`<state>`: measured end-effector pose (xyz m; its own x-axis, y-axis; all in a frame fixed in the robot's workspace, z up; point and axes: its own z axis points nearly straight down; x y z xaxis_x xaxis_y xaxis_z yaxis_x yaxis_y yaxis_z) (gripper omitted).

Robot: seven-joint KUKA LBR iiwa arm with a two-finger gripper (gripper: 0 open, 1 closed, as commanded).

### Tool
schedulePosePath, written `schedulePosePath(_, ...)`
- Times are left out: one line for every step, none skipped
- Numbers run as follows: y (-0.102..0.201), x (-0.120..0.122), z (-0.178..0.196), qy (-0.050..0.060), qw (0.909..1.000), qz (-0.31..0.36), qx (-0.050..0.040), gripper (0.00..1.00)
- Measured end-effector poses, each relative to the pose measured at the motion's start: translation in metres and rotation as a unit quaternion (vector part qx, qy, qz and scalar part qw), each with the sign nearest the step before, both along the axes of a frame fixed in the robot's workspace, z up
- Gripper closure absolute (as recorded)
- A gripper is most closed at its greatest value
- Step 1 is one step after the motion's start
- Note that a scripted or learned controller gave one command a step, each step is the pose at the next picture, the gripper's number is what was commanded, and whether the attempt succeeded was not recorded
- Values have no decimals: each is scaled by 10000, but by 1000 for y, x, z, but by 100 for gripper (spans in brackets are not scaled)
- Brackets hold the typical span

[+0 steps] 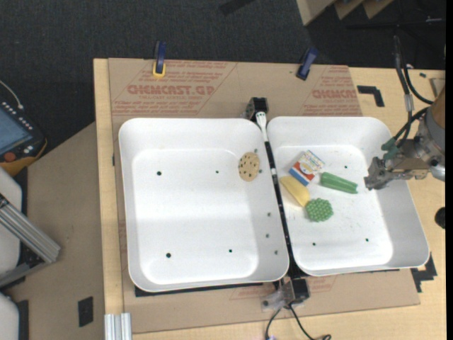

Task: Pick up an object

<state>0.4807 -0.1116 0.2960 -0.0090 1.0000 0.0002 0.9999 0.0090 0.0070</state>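
- Bench [212,83]: a brown board printed with red lettering, carrying two shallow white bins side by side, held at the far edge by two blue clamps [160,57]
- Left bin [141,211]: holds a single round tan cookie [248,166] with dark specks, lying near the bin's far right corner, just beside the divide between the bins
- Right bin [354,243]: holds four objects grouped in its left half, toward the far side
- Small packet [307,166]: white with red and blue print, lying tilted, farthest of the group
- Yellow block [294,190]: elongated, lying diagonally just in front of the packet and close to the divide
- Green cylinder [338,183]: a long green piece lying to the right of the packet and the yellow block, apart from both
- Green bumpy ball [318,210]: round, nearest the camera of the group, touching or almost touching the lower end of the yellow block
- Gripper [374,179]: enters from the right, over the right bin's right side, its tip just to the right of the green cylinder; whether it is open or closed cannot be told, and no object is seen in its grasp
- Cables and dark connectors [256,108] sit at the far and near ends of the divide between the bins
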Motion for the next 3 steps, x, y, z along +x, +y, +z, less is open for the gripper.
schedulePosePath(11,-2,-46,63,10000,-41,9,100)
schedulePosePath(66,0,32,-14,10000,-7,2,100)
schedulePosePath(59,-2,-36,73,10000,-54,3,100)
